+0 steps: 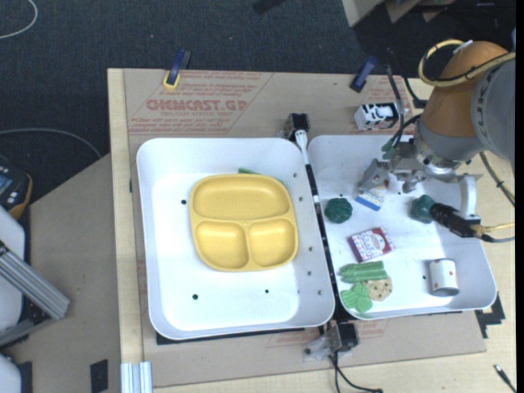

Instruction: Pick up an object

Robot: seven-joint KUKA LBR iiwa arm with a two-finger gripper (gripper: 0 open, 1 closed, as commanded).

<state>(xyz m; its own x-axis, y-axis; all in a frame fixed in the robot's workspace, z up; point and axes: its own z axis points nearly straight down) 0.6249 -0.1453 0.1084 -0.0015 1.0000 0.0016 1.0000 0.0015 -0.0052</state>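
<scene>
Gripper (378,182) low in right white bin (458,297), over small blue-white packet (371,198), just right of round green ball (338,211). Jaw state: cannot tell. Packet probably light, flat, slippery; pinch across short edges.

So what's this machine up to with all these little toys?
A grey and orange robot arm reaches into the right bin, its gripper low over a small blue and white item near the bin's back. Nearby lie a dark green ball, a red packet and a cookie. A yellow divided tray sits in the left bin.
</scene>
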